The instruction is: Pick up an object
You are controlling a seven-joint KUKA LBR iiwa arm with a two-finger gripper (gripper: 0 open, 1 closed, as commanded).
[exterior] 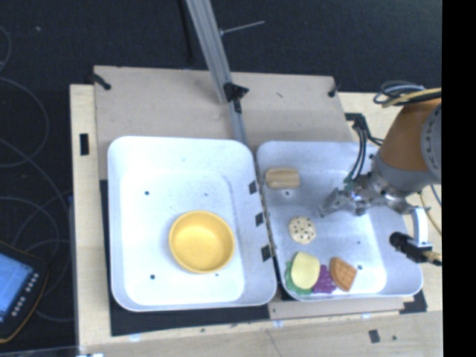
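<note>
Grey gripper (pixel 332 204) hung over right bin (pixel 372 281), near cookie (pixel 302 230). Grip state: couldn't tell. Yellow bowl (pixel 201 241) sat in left bin (pixel 134 169).

Brightness: the scene was evenly and fairly brightly lit; the two white bins (pixel 186 222) came out near overexposed, with a bluish cast.
Surroundings: the floor (pixel 44 36) around the counter (pixel 163 103) was very dark, its cables barely showing.
Shadows: soft and short, a faint one beneath the arm (pixel 405 147) and a thin one under the yellow bowl (pixel 201 241).
Glare: mild sheen on the bowl's inner wall.
Sharpness: the whole picture was soft and grainy; small items in the right bin lacked crisp edges.
Distortion: the counter's edges looked slightly slanted.
</note>
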